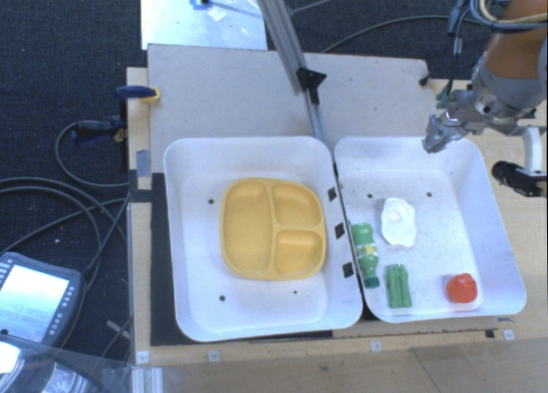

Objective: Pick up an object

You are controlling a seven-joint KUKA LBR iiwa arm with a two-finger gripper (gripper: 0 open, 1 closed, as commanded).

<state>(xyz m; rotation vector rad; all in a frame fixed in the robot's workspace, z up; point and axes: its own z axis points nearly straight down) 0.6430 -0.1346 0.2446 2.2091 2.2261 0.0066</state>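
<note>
The right bin point(479, 179) holds a white fried-egg toy point(398, 222), a green bottle point(366, 253), a ridged green piece point(397, 286) and a red tomato-like toy point(461, 288). My gripper point(435, 139) hangs over the bin's far edge, above and to the right of the egg toy, well apart from every object. Nothing is visible between its fingers. In the left bin point(193, 177) lies a yellow divided plate point(273, 229).
A slanted metal pole point(282, 23) with a black clamp crosses the board behind the bins. Blue and yellow clamps point(137, 92) grip the bench's left edge. Cables and a tablet pendant point(30, 297) lie on the floor at left.
</note>
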